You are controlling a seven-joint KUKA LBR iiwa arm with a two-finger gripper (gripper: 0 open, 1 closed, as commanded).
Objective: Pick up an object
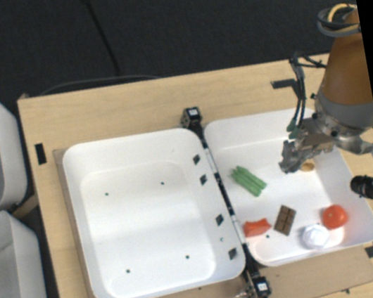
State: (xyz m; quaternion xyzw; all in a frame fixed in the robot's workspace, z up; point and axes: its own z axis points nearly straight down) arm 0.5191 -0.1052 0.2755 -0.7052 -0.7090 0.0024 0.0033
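From above, my pincer [293, 160] hung low in the right bin [254, 129], beside a small tan piece [308, 167]; I could not tell how it was set. The green block [248, 181] lay left of it, other bits nearer. I judged myself at the reach: next I had to centre over one piece and close.

Right bin [346, 243] holds all objs: green ridged block [248, 181] lying diagonal near the bin's left-centre, and a small tan piece [307, 166] toward the right wall. Along the bin's near edge, left to right: flat red piece [257, 226] by the left wall, brown block [285, 220] tilted, white round obj [315, 236] w/ a red-orange one [334, 216] touching it.
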